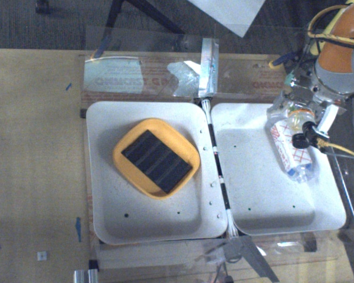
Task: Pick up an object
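While the arm reaches in from the right of the camera view, its gripper (pixel 299 114) sits at the upper right of the right-hand bin (pixel 253 211), directly over the top end of a clear plastic bottle (pixel 292 149) that has a red-patterned label and lies slanted along that bin's right side, its lower end pointing toward the bin's right wall. Whether the gripper is spread or pressed together I cannot tell, because the wrist housing, a black knob and yellow cabling cover the place where it meets the bottle. Nor does the view settle whether the bottle is pinched at all: its top end disappears beneath the gripper, so contact looks likely, but nothing shows the bottle clearly clamped. Most of the bottle appears to rest on the bin floor, or at least close to it, so I judge that the lift is not yet done. In the left-hand bin (pixel 106 217), well apart from the arm, an orange tray-like object with a dark ribbed panel (pixel 156 158) lies turned at an angle near the middle, untouched. As a judgement of progress, the approach to an object seems complete and the attempt is at the grasp stage; securing the bottle and raising it clear of the bin remain. A smooth, rounded bottle caught near one end could easily slip or swing out when lifted.
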Motion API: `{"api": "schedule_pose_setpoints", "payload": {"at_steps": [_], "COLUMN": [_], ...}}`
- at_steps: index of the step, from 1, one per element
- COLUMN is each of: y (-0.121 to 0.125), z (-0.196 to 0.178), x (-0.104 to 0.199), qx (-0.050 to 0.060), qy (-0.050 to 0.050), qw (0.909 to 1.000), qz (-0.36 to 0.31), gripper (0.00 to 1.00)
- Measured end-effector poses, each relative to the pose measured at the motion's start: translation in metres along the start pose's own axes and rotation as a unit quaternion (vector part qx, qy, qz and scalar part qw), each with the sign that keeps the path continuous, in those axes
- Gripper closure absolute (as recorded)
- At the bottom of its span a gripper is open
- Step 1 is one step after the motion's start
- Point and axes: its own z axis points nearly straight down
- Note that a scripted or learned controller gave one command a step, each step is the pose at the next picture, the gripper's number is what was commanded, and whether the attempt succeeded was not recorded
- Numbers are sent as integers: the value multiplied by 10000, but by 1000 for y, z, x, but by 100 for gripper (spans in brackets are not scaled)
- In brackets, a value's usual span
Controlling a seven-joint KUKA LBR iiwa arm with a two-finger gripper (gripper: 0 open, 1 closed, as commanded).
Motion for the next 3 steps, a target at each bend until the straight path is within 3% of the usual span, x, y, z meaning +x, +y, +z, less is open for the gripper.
{"api": "schedule_pose_setpoints", "payload": {"at_steps": [1, 2, 3], "y": [-19, -22, -26], "z": [68, 91, 91], "x": [-15, 18, 21], "qx": [-28, -98, -111], "qy": [-1, -21, -18], "qw": [9917, 9690, 9706], "qz": [-1283, -2467, -2404], "gripper": [0, 0, 0]}}
